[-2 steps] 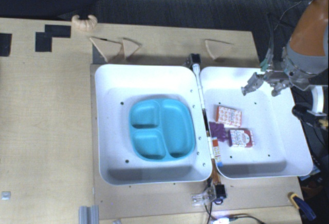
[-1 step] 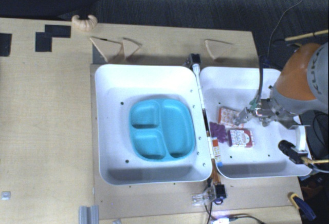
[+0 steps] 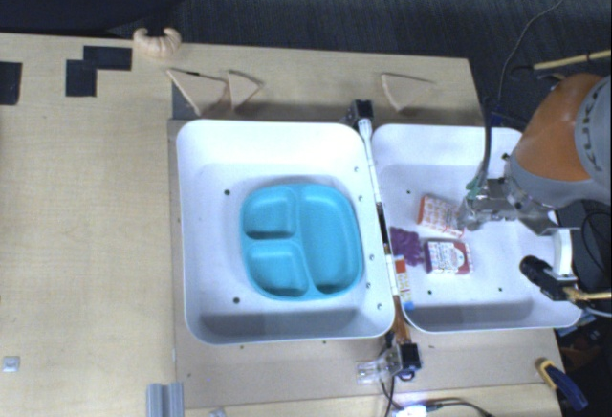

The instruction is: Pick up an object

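Observation:
In the right bin lie a red-and-white packet, a second red-and-white packet nearer the front, and a small purple thing to their left. My gripper hangs low over the right bin, just right of the first packet and close to its edge. Whether it touches the packet is not clear. Nothing is visibly held.
The left bin holds a blue divided plate. A long thin dark-tipped stick lies along the wall between the bins. The grey arm with its orange band comes in from the right, above the right bin's far side.

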Action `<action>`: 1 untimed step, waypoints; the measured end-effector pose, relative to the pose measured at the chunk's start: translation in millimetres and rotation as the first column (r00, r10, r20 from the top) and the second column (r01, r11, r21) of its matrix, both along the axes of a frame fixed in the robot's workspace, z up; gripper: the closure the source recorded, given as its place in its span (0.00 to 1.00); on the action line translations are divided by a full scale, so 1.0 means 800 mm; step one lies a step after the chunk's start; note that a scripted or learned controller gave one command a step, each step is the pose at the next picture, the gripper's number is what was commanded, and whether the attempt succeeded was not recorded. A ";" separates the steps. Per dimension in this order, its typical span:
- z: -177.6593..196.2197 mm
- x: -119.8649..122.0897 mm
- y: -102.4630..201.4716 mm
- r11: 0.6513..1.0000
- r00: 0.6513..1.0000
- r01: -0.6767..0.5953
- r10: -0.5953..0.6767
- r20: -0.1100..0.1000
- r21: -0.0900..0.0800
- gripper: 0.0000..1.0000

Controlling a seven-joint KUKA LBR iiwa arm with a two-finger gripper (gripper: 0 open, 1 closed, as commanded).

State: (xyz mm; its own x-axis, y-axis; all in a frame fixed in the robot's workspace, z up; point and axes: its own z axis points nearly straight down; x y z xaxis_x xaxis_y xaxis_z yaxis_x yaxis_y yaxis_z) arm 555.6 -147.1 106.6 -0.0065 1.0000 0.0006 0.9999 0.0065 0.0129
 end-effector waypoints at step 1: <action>0.000 0.000 0.000 1.000 1.000 0.000 0.000 -0.001 0.001 0.00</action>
